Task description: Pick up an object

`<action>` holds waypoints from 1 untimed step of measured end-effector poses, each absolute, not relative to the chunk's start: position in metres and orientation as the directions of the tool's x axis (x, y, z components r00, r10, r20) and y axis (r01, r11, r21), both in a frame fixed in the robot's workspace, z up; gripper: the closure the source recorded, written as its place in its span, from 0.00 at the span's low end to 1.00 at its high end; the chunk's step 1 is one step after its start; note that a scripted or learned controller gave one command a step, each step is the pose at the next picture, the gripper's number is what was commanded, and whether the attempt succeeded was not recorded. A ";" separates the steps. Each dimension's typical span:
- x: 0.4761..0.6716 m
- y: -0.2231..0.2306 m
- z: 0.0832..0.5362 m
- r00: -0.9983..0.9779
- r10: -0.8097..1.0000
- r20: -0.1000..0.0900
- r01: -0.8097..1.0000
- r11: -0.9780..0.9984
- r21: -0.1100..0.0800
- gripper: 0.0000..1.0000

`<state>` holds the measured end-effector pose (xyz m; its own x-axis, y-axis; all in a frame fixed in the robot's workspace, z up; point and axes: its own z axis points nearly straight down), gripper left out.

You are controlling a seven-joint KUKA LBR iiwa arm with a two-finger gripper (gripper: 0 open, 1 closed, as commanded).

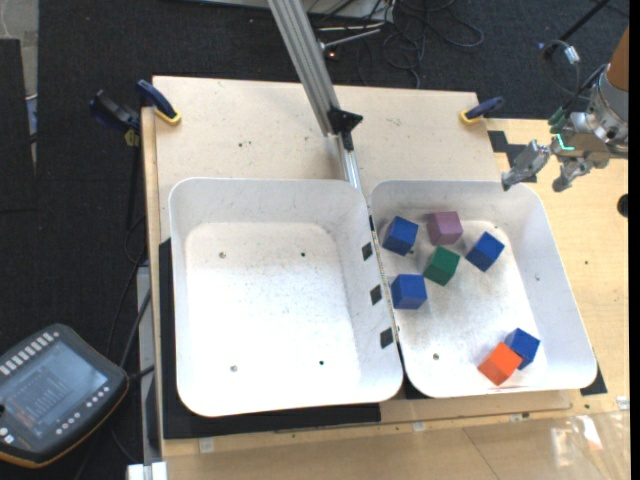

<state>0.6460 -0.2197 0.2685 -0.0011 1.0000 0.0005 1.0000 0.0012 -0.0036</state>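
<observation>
A pale wooden bench (300, 128) on black floor bears two shallow white bins (270, 298). The two-finger gripper (545, 166) hangs spread, grasping nothing, beyond the right bin's cubes; the small green cube (441, 265) sits skewed.

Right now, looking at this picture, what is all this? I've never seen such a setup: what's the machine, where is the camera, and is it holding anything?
The camera is fixed above a bench and looks down at a slant. On the bench sit two shallow white bins side by side: the left bin and the right bin. At the picture's right edge a robot arm reaches in; its gripper, a two-finger claw, hovers just outside the right bin's far corner with nothing between its fingers. Small cubes lie in the right bin: four blue cubes, a purple cube, a green cube and an orange cube, which touches the nearest blue one. The job is to pick one up.
</observation>
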 end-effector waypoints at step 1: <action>0.647 -0.219 0.271 -0.003 1.000 -0.001 1.000 0.003 0.000 0.00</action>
